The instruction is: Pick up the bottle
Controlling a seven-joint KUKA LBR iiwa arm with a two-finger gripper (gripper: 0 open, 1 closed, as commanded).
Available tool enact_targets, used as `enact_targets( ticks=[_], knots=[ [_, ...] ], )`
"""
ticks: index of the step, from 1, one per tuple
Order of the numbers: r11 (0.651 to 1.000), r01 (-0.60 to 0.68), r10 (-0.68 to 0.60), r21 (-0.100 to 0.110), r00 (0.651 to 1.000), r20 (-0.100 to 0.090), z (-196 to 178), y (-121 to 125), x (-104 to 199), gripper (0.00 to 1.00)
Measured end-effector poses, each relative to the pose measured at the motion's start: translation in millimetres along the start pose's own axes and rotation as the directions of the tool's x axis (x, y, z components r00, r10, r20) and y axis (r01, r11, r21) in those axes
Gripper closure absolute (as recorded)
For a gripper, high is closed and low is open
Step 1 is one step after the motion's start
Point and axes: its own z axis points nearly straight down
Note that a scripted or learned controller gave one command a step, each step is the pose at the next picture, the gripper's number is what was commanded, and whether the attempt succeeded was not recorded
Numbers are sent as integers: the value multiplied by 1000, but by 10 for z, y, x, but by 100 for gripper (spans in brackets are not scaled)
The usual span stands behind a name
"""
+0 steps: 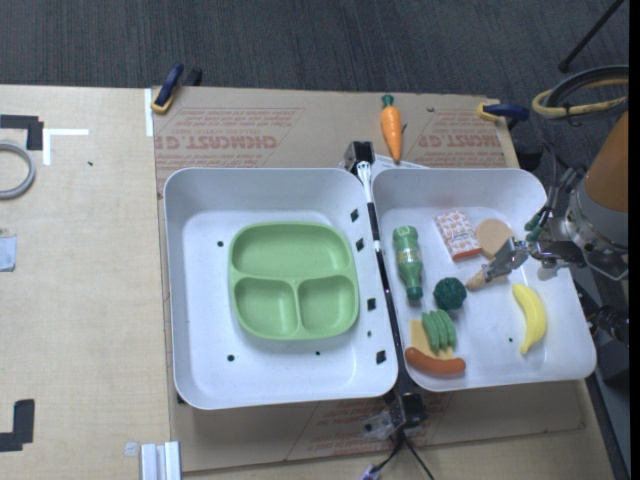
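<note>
The green bottle [407, 260] lies lengthwise leftward of the gripper [505, 263], whose fingers look slightly parted, holding nothing.

Left bin [190, 298] holds a green three-compartment tray [294, 280]. Right bin [560, 363] holds a broccoli [449, 293], banana [530, 317], sausage [435, 364], red-patterned packet [457, 235] and round tan piece [493, 235]. A carrot [390, 128] lies on the cardboard [240, 133] behind the bins.
</note>
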Motion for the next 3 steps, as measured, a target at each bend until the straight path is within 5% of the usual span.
enact_targets(
  ticks=[1, 2, 3],
  knots=[
    [957, -289, 289, 1, 957, 0, 1252, 82, 362, 0],
    [956, -292, 292, 1, 956, 0, 1158, 81, 358, 100],
    [946, -325, 325, 1, 946, 0, -28, -164, 781, 100]
  ],
)
